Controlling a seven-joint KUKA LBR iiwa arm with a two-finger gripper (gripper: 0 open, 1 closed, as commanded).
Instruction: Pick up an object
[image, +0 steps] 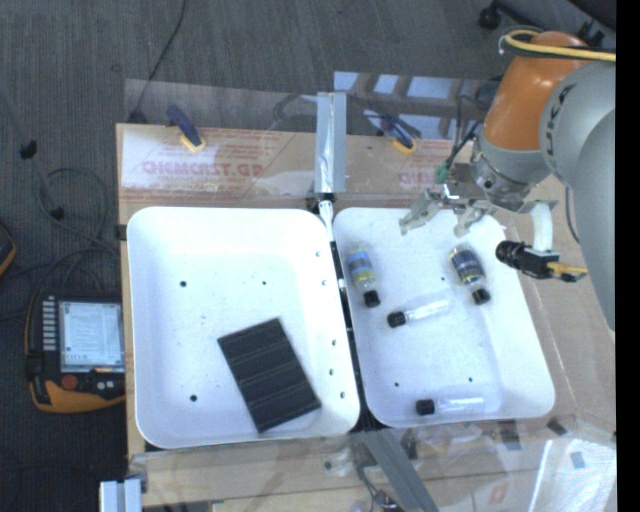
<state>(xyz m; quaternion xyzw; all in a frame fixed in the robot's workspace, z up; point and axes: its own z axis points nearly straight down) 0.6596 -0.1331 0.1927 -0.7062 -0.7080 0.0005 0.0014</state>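
Four vials (418, 312) below open-fingered gripper (444, 212)

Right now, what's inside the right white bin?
The right white bin holds four small capped bottles: two with dark labels and two clear ones. The open gripper hangs over its far edge, covering part of the rim.
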